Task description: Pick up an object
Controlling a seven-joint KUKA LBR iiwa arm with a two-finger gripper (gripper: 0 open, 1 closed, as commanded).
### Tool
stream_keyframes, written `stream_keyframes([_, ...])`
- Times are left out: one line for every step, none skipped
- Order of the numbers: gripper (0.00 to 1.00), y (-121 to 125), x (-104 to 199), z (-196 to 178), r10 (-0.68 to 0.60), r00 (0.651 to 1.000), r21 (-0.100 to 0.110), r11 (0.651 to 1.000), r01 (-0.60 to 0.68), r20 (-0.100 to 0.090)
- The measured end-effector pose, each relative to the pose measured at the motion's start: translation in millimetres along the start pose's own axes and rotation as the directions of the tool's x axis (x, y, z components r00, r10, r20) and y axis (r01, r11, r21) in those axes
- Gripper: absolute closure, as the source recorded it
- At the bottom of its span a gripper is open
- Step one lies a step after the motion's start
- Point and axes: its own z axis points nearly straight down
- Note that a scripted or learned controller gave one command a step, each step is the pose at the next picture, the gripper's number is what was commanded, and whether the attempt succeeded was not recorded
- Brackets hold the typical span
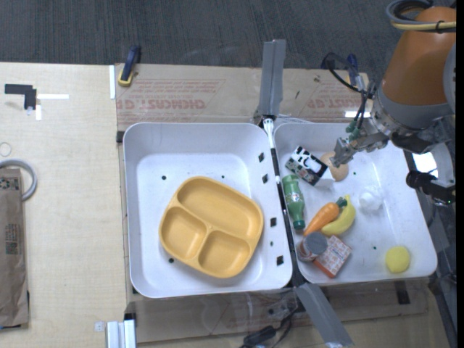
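at the near edge of the right bin (424, 216) lie a small red-and-white packet (333, 256) and a round tin (312, 246), touching each other, with a yellow lemon (397, 259) well apart toward the right corner. just beyond them a carrot (320, 218) and a banana (341, 219) rest side by side, touching, both with their long axes slanting from near-left up to far-right; the carrot's green top points far-right. left of them a green bottle (293, 201) lies along the bin's left wall, long axis running near to far, cap at the far end. a pale crumpled item (370, 199) sits right of the banana. farther back a black-and-white box (307, 165) lies tilted. just right of it the gripper (344, 158) hangs low over a tan rounded object (338, 169), at or very close to it; whether the jaws are spread or clenched cannot be told. the left bin (145, 194) holds a yellow divided tray (211, 226).
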Motion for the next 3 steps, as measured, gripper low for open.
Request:
stream_keyframes([1.00,-14,98,-57,-0.407,0.913,-0.002,0.913,0.407,0.002])
stream_keyframes([1.00,-46,136,-48,-0.329,0.944,0.000,0.944,0.329,0.001])
stream_keyframes([1.00,-26,77,-63,-0.370,0.929,-0.002,0.929,0.370,0.002])
